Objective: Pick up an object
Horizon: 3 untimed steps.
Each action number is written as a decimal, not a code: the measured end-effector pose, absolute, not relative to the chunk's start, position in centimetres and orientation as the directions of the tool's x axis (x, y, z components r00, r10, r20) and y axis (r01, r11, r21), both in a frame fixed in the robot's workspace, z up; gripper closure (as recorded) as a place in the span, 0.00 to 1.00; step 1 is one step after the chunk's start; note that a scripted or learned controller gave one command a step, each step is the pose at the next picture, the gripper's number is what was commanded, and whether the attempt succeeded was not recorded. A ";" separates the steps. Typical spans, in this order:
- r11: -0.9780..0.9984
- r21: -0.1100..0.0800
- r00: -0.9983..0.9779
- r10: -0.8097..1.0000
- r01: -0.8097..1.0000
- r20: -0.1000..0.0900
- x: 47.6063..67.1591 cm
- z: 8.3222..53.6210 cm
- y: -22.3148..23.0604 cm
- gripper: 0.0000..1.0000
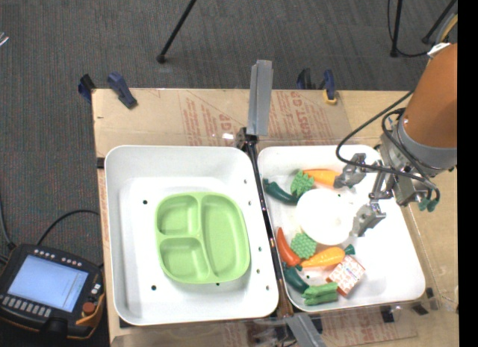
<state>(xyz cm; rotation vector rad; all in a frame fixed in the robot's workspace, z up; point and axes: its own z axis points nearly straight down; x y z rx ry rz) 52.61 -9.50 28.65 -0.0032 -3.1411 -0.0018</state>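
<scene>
- white plate (323, 216), round, smooth, glossy plastic, sits mid-right of frame in the right bin (407, 278)
- toy veggies ring it: orange carrot (323, 257), bumpy green broccoli (302, 183)
- gripper (361, 198) spread open, holding nothing, over the plate's right edge

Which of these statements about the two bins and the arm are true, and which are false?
1. The green divided plate lies in the left bin. True.
2. The white round plate lies in the left bin. False: it lies in the right bin.
3. The end effector is over the right bin. True.
4. The end effector holds an orange carrot. False: nothing shows between its fingers; the carrot lies in the bin.
</scene>
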 end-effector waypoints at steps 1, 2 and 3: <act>0.997 0.004 -0.997 -0.072 -0.072 0.012 47.3 10.0 -7.7 0.00; 0.997 0.003 -0.997 -0.078 -0.078 0.002 47.7 11.3 -7.6 1.00; 0.997 0.003 -0.997 -0.079 -0.079 0.003 47.7 11.3 -7.5 0.00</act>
